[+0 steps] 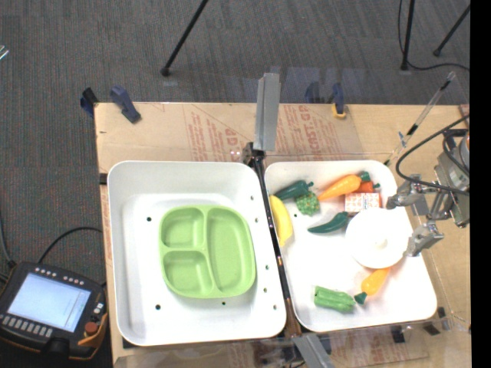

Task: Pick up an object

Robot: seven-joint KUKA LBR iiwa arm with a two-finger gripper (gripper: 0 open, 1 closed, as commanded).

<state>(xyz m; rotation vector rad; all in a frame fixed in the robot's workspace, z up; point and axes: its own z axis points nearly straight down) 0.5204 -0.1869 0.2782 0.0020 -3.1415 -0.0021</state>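
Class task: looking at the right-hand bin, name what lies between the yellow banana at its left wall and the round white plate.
In the camera view, a dark green pepper lies between the banana and the white plate, on the bin's white floor.

Arm [459, 176] cut off (right edge)

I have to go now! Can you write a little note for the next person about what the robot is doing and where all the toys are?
Tool: at the right bin's right edge, fingers apart, holding nothing.
Right bin: banana, carrot, broccoli, dark green peppers, white plate, green toy, small orange veggie.
Left bin: green divided tray.
Done: nothing picked yet.
Left: grab one object.
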